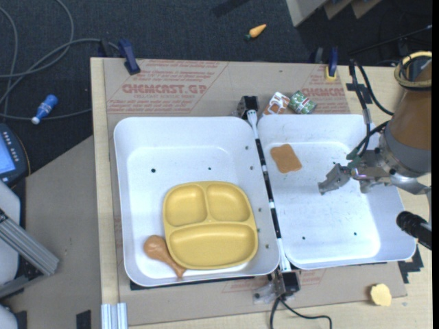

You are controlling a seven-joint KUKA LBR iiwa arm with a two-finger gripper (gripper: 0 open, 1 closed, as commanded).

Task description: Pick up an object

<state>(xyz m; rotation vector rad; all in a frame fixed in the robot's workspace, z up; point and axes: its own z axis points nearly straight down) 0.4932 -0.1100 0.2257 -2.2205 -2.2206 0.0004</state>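
Observation:
A flat brown slice (pixel 285 158) lies in the right bin (pixel 357 249), near its upper left corner. In the left bin (pixel 137 184) rests a yellow divided plate (pixel 208 225), and a tan drumstick (pixel 162 251) lies against the plate's lower left edge. My gripper (pixel 332 182) hangs over the middle of the right bin, to the right of and slightly below the brown slice, apart from it. I see nothing in the gripper.
Two small packets (pixel 291 103) lie on the bench behind the right bin. A yellow lump (pixel 379 294) sits off the bin's front right corner. Blue clamps (pixel 128 55) hold the board's back edge. Cables run along the arm at the right.

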